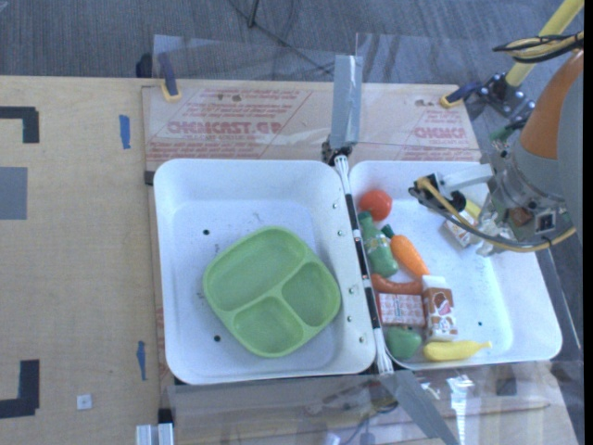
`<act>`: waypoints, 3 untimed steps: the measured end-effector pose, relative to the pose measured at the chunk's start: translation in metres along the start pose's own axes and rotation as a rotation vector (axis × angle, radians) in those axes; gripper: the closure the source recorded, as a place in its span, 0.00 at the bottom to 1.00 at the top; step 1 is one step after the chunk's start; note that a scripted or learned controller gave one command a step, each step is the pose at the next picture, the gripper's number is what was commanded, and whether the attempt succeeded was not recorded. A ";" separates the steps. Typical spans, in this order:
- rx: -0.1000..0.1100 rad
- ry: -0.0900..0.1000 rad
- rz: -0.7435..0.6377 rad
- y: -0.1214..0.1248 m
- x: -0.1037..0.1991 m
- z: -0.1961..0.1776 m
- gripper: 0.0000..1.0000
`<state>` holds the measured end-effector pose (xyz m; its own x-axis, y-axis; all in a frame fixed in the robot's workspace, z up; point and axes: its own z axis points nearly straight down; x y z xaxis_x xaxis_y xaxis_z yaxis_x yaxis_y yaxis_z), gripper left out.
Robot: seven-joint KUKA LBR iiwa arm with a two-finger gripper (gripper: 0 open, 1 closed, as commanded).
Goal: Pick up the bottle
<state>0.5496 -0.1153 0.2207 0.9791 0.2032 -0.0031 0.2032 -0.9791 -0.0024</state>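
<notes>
At the frame's right edge, the grey arm (547,170) with its orange band is seen reaching over the right bin (528,318). The gripper (460,233) is found low over the upper right part of that bin, wrapped in yellow and black cables; whether it is spread or pressed together cannot be told, and nothing can be made out between its tips.

Along the right bin's left wall, the green bottle (377,246) is seen lying, just below a red tomato (375,202) and touching an orange carrot (409,255) on its right. Lower down, a red packet (400,309), a small carton (439,310), a green item (402,341) and a yellow banana (454,349) are crowded together. The bottle is well apart from the gripper.

At the frame's centre, a green divided plate (271,292) is held by the left bin (185,202).
</notes>
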 end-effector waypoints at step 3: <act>0.001 -0.002 -0.033 -0.009 0.012 -0.146 1.00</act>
<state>0.5602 -0.1038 0.3665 0.9719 0.2352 -0.0051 0.2352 -0.9719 -0.0035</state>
